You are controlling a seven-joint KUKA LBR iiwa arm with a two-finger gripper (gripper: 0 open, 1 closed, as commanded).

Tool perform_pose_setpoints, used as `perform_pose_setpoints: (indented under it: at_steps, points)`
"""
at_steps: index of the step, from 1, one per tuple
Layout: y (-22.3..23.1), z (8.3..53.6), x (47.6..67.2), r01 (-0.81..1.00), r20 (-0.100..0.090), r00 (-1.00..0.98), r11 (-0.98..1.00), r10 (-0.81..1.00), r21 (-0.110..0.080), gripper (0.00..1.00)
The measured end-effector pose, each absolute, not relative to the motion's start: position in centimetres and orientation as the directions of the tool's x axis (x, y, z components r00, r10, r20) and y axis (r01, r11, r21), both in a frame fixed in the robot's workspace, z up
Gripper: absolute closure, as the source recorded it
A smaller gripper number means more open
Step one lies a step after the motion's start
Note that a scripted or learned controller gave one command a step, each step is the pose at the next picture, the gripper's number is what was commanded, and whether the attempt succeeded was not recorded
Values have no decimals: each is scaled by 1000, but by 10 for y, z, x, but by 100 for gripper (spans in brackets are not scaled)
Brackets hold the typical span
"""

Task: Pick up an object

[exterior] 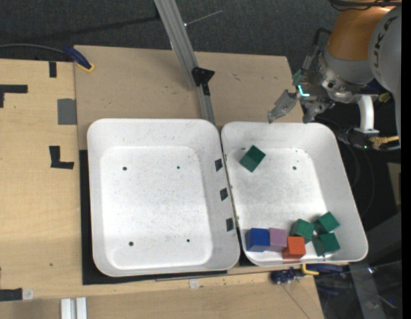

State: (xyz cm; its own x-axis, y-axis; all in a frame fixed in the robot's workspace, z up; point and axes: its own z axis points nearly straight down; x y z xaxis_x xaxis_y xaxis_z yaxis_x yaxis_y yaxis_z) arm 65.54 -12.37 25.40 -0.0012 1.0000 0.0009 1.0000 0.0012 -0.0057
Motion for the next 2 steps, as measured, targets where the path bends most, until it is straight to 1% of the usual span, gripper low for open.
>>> perform_pose_setpoints:
  at_steps: [1, 2]
  points:
    - [-124, 257, 656, 1000, -1, -2, 2, 1000, -1, 0]
    - [-121, 210, 662, 1000, -1, -2, 2, 1000, -6, 0]
